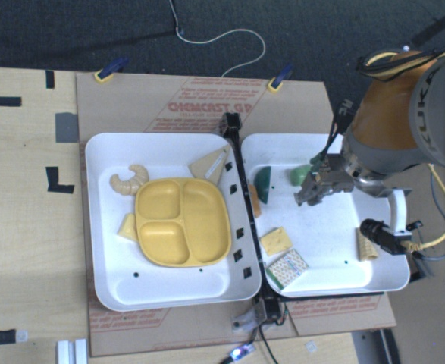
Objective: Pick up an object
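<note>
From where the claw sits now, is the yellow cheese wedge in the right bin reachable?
Probably yes: the claw hangs over the right bin, and the cheese wedge lies uncovered on its floor, beside a patterned packet.

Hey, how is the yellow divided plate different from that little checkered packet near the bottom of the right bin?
The yellow divided plate lies in the left bin; the checkered packet lies in the right bin. The plate is far larger than the packet. The plate is plain yellow with three compartments, while the packet is flat with a fine green-and-white pattern. Both lie flat, apart from the gripper.
</note>
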